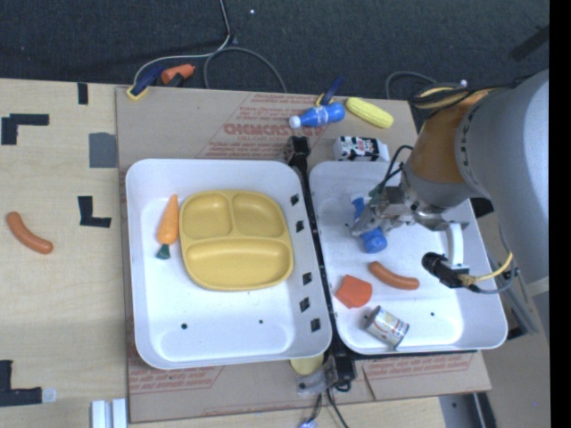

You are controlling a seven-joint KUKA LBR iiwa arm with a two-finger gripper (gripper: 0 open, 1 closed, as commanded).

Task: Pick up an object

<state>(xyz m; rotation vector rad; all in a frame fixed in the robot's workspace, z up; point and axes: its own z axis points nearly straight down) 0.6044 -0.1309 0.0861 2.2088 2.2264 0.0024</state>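
My arm [500, 150] reaches in over the right bin [482, 328], the left bin [143, 266] holding only the yellow tray [236, 239] and carrot [168, 219]. I judge I am at the grasp itself: my gripper [373, 224] sits low on the blue object [370, 236], whether clenched or released I cannot tell. Next comes a firm close, then a straight lift clear of the sausage [393, 276].

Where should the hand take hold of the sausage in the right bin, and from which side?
Probably at the middle of the sausage, coming straight down from above. It lies flat and is long and thin, so the fingers should close across its narrow width. There is free bin floor beside it.
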